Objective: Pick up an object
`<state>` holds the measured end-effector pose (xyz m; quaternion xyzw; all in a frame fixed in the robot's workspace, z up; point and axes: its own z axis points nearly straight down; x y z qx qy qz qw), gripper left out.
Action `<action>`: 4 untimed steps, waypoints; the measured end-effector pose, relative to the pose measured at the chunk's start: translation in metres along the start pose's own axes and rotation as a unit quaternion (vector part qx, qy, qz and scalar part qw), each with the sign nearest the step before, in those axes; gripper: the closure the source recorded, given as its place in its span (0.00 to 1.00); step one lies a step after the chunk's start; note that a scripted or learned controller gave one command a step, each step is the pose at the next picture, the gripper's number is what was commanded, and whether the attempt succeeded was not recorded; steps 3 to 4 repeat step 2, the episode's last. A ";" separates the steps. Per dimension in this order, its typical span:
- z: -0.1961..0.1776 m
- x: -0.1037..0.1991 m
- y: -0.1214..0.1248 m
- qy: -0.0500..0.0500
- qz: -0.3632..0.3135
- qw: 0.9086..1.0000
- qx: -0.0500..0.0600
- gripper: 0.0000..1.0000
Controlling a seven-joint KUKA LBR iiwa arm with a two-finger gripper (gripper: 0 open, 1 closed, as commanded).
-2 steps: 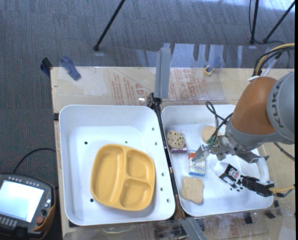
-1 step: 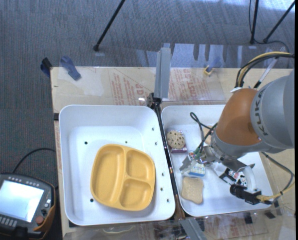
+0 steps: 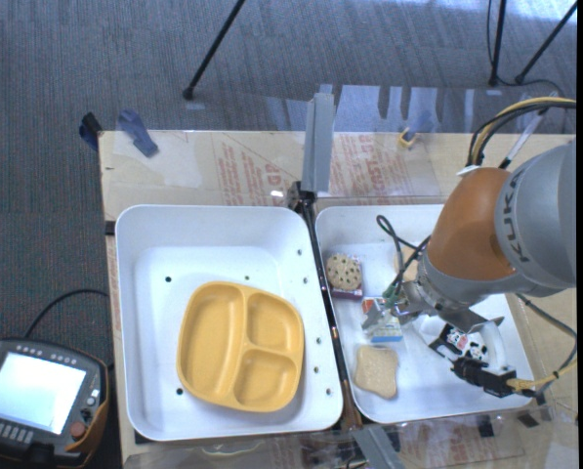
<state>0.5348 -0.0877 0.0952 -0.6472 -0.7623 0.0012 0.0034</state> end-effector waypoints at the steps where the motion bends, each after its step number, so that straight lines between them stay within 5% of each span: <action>1: -0.095 0.079 0.015 -0.001 -0.071 0.997 -0.005 1.00; 4: -0.100 0.078 0.013 -0.001 -0.069 0.998 0.000 1.00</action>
